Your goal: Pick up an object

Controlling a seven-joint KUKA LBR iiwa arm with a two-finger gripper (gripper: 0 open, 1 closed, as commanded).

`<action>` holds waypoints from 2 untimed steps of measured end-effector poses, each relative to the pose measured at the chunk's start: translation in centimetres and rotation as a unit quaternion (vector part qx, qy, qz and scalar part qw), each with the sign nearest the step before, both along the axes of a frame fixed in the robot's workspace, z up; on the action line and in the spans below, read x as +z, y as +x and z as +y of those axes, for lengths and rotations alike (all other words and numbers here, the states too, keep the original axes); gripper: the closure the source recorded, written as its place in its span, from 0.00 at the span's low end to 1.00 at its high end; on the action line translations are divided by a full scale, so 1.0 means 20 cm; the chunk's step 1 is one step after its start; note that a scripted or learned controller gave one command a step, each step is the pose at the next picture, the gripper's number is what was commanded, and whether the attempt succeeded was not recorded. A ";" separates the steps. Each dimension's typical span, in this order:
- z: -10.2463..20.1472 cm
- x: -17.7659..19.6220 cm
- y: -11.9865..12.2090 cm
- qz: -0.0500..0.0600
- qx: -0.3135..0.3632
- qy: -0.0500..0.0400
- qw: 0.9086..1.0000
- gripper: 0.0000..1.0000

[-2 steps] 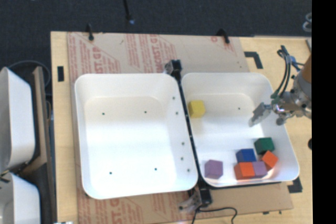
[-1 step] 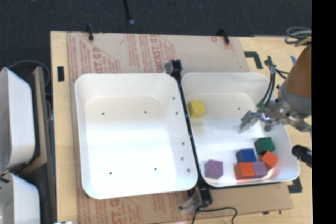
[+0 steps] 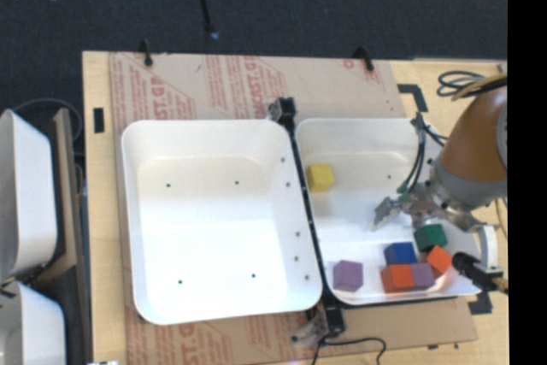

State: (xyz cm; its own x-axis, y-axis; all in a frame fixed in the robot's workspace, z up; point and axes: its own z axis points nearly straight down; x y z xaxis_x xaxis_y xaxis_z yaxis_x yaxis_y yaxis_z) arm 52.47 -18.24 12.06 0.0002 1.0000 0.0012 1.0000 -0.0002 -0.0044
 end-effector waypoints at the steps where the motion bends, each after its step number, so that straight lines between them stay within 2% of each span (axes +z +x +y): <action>1: -0.01 0.07 0.01 -0.003 -0.001 -0.001 1.000 1.00; 2: 0.00 0.28 0.00 -0.004 0.000 -0.001 1.000 1.00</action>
